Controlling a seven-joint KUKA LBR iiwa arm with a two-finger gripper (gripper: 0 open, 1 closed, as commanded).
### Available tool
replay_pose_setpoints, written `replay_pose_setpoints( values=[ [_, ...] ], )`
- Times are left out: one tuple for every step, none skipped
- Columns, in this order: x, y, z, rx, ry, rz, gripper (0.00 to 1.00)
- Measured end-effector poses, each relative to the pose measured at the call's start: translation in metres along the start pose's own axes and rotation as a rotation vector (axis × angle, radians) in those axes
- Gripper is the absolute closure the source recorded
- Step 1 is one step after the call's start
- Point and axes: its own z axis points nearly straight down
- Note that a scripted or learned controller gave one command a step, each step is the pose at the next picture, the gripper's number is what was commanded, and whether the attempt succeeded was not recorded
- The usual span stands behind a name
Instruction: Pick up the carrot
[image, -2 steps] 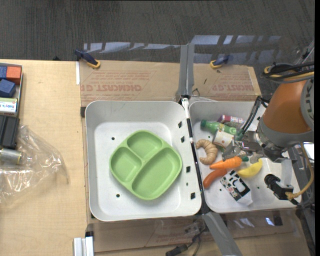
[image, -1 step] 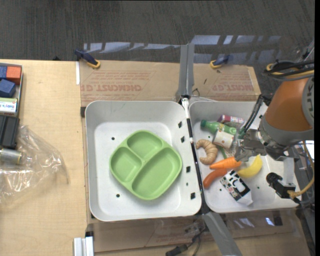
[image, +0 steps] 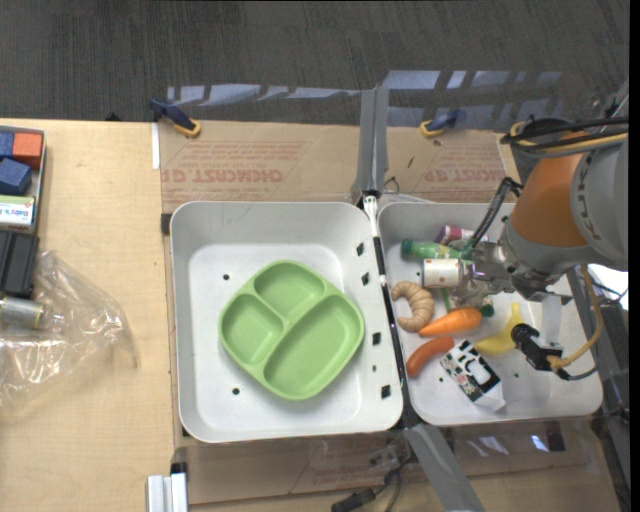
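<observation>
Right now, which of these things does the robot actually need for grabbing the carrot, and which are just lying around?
Needed:
carrot
gripper
right bin

Lying about:
green divided plate
croissant
orange sausage-shaped piece
banana
small carton
can

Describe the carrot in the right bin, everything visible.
The orange carrot with a small green stem end lies flat in the right white bin, near the middle, angled slightly with its green end up-right and its tapered tip down-left. It looks like smooth plastic toy food, whole. Its tip end rests against or just under the tan curled croissant-like pastry; a second orange-red sausage-like piece lies just below, close but seemingly apart. The gripper hangs above it, nothing visibly held.
</observation>
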Motion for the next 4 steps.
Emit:
replay_pose_setpoints(
  values=[
    [-0.011, 0.036, -0.025, 0.011, -0.001, -0.186, 1.0],
    [0.009, 0.086, 0.011, 0.014, 0.0, -0.33, 1.0],
    [0.035, 0.085, 0.01, 0.013, 0.0, -0.429, 1.0],
    [0.038, 0.085, 0.011, 0.014, 0.001, -0.592, 1.0]
  ],
)
